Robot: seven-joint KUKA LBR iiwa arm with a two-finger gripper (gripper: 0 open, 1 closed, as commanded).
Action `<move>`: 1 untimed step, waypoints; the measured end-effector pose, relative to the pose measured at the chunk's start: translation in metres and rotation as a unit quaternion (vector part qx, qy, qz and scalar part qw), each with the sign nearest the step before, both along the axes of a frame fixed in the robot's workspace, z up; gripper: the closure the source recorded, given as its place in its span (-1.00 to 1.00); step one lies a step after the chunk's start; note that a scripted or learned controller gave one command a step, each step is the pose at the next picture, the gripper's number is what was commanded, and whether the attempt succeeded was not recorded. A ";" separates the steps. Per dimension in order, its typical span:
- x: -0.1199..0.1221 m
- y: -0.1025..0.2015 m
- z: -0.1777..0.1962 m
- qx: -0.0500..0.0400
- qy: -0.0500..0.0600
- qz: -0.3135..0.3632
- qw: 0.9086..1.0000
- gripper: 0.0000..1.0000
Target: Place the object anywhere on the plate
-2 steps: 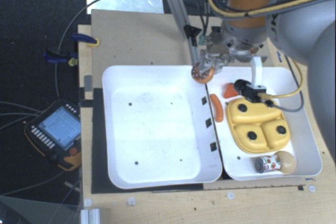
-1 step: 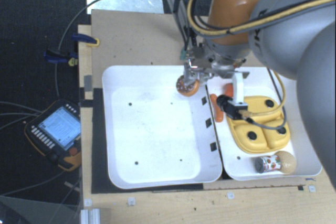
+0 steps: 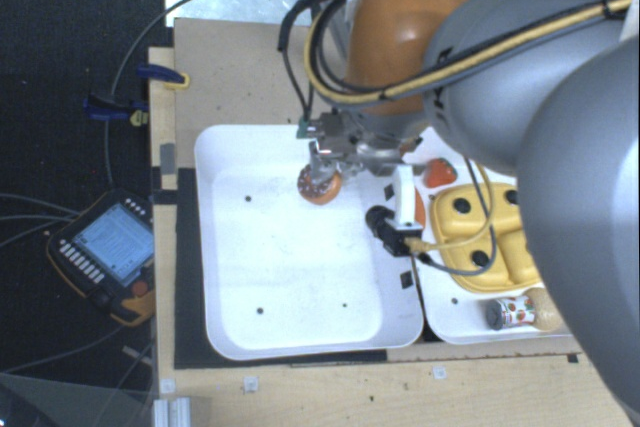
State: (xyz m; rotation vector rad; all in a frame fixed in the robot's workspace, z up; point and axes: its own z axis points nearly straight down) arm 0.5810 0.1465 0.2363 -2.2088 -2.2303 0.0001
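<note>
A small round orange-brown object (image 3: 321, 187) hangs at the tip of my gripper (image 3: 322, 173), over the far middle of the left white bin (image 3: 290, 265). The fingers close in on its top from both sides, so the gripper is shut on it. The arm's orange band and grey body stretch in from the right and hide much of the right bin (image 3: 455, 320). A yellow plate-like piece with dark dots (image 3: 500, 240) lies in that right bin, partly under the arm and a yellow cable.
An orange-red item (image 3: 440, 173) sits at the far side of the right bin, and a small can (image 3: 510, 315) lies near its front. A black cable plug (image 3: 385, 225) hangs over the wall between the bins. A handheld pendant (image 3: 105, 250) lies left of the bench.
</note>
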 end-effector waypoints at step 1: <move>-0.029 0.056 -0.005 0.000 0.000 0.001 1.000 1.00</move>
